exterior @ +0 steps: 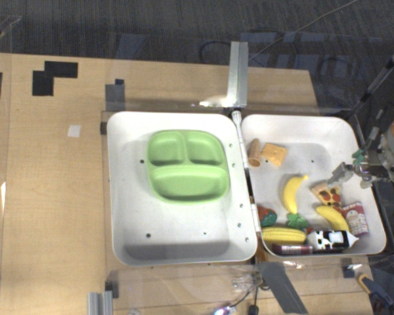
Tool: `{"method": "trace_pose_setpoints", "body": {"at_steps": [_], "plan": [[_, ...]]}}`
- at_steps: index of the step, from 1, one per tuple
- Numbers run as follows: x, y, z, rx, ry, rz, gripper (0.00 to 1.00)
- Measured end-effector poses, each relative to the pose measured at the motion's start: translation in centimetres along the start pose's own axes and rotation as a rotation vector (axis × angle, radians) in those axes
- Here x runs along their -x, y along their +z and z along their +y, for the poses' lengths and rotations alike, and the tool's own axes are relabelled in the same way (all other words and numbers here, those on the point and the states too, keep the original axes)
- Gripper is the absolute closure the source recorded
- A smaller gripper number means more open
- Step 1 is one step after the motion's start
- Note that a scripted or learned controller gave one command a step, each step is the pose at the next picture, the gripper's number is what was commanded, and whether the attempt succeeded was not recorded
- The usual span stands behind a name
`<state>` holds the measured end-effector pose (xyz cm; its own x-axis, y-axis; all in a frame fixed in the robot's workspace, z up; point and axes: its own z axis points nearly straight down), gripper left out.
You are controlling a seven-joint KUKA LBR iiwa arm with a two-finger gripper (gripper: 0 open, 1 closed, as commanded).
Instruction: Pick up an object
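1. Two white bins sit side by side on the wooden bench. The left bin has a green divided plate lying flat in its middle.
2. The right bin holds all the small stuff: a tan cracker-looking piece and a little brown cylinder at the far left, a banana in the middle, a pizza slice toy just right of it.
3. Along the near wall: corn cob, a red and green bit that looks like a strawberry, a second banana, a black and white cow-patterned thing and a red-labelled can.
4. The gripper comes in from the right, over the right bin's right side, just above the pizza slice. Fingers look spread apart, nothing between them.
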<state>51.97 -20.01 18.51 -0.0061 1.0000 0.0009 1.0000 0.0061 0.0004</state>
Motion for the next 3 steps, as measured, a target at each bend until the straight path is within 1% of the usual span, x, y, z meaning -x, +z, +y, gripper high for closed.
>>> {"method": "trace_pose_setpoints", "body": {"at_steps": [1,2,3], "plan": [[-10.9,5.8,2.8,-0.002,0.01,0.0,0.0],[-9.7,9.5,3.3,0.011,-0.083,0.0,0.0],[-10.2,9.4,-2.4,0.023,0.189,0.0,0.0]]}}
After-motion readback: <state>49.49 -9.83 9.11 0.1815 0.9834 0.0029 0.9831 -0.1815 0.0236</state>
